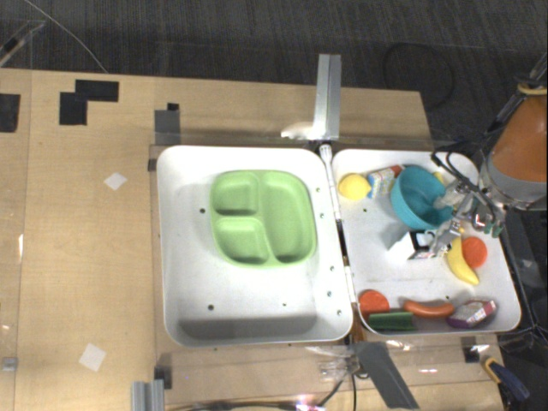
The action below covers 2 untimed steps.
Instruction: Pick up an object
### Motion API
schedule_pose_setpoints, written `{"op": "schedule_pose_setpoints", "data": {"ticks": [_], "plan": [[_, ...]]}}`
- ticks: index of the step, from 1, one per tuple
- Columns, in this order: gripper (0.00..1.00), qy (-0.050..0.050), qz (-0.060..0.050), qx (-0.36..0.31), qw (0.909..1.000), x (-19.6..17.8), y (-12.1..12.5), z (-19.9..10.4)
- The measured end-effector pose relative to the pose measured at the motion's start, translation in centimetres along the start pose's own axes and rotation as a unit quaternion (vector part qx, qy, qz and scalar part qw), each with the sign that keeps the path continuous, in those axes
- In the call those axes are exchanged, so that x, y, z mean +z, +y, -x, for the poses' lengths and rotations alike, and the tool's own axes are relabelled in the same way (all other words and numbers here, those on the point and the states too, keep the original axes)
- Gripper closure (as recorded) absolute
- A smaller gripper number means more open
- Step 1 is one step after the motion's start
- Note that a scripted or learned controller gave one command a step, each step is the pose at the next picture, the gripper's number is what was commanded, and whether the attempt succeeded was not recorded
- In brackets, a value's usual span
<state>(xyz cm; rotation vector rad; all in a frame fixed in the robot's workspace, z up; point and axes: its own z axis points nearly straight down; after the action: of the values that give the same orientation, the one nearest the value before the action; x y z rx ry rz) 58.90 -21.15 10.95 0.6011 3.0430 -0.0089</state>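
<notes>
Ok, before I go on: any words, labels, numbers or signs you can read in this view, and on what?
None can be read.
The small packet beside the teal bowl in the right bin has red and white print, too blurred to read.
The green divided tray in the left bin looks plain.

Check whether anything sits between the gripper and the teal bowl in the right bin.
Nothing visible does. The gripper hangs at the right rim of the teal plastic bowl in the right white bin. The yellow banana and orange round fruit lie just below it, off that path.
</notes>
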Motion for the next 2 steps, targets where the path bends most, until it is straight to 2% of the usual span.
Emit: {"op": "schedule_pose_setpoints", "data": {"ticks": [1, 2], "plan": [[0.0, -0.011, 0.001, 0.094, 0.9955, -0.2, 0.1, -2.7], [0.0, -0.014, 0.004, 0.19, 0.9816, -0.3, -0.4, -5.0]]}}
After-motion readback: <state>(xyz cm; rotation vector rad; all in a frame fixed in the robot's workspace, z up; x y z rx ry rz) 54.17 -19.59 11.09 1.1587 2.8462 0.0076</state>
